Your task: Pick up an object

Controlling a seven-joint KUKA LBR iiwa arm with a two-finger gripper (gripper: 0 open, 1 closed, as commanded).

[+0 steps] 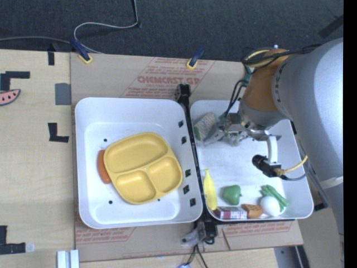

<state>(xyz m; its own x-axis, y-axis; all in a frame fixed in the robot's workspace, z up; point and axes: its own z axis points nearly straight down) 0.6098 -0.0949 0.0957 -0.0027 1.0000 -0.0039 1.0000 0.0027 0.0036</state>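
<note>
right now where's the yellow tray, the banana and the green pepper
yellow tray (pixel 143 167), camera view, on the ridge between its compartments
banana (pixel 209 189), camera view, on the middle of its length
green pepper (pixel 231 193), camera view, on the middle of its body

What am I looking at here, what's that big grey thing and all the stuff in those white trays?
This is one camera looking down at a slant on a workbench. The big grey thing with the orange band is a robot arm reaching in from the right. Its pincer is low in the right bin, by a crumpled grey-green thing. That bin also has a yellow banana, a green pepper and other small toy foods along its near edge. The left bin holds a yellow divided plate lying over something orange.
</note>
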